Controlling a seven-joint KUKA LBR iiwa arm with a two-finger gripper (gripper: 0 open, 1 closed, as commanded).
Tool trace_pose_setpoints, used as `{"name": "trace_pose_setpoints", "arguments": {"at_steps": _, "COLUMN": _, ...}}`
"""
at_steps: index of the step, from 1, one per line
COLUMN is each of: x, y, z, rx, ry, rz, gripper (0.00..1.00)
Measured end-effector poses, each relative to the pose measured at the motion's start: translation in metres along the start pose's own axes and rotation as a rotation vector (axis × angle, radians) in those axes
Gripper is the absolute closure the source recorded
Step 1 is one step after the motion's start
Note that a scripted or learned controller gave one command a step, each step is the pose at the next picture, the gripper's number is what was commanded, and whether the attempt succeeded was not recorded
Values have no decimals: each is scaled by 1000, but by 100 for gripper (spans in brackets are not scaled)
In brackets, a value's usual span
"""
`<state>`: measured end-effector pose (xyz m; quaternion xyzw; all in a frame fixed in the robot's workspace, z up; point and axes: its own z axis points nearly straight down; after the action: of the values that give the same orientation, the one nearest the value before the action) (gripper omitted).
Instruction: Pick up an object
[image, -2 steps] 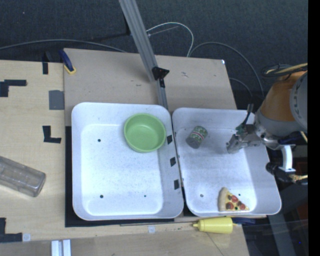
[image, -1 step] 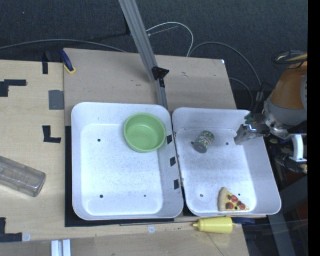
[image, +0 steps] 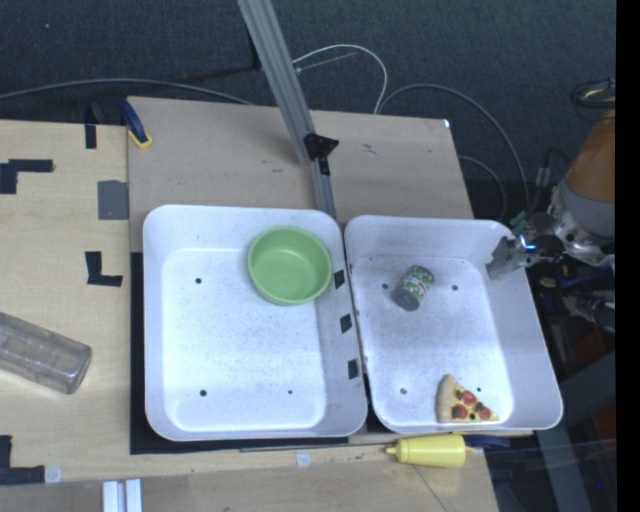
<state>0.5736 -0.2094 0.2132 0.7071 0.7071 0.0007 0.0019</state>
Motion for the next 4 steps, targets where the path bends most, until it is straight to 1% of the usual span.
{"name": "trace_pose_setpoints", "arguments": {"at_steps": 1, "x": 0, "y": 2, "z": -64, "rx": -3, "ry": -1, "rz": -2, "gripper": 100}}
{"name": "trace_pose_setpoints", "arguments": {"at_steps": 2, "x": 50, "y": 13, "z": -47, "rx": 5, "ry": 3, "rz": -6, "gripper": 100}}
{"name": "trace_pose_setpoints", "arguments": {"at_steps": 3, "x": 92, "y": 23, "z": -43, "rx": 5, "ry": 2, "rz": -6, "gripper": 100}}
{"name": "trace_pose_setpoints", "arguments": {"at_steps": 4, "x": 142, "y": 28, "z": -27, "rx": 6, "ry": 3, "rz": -6, "gripper": 100}}
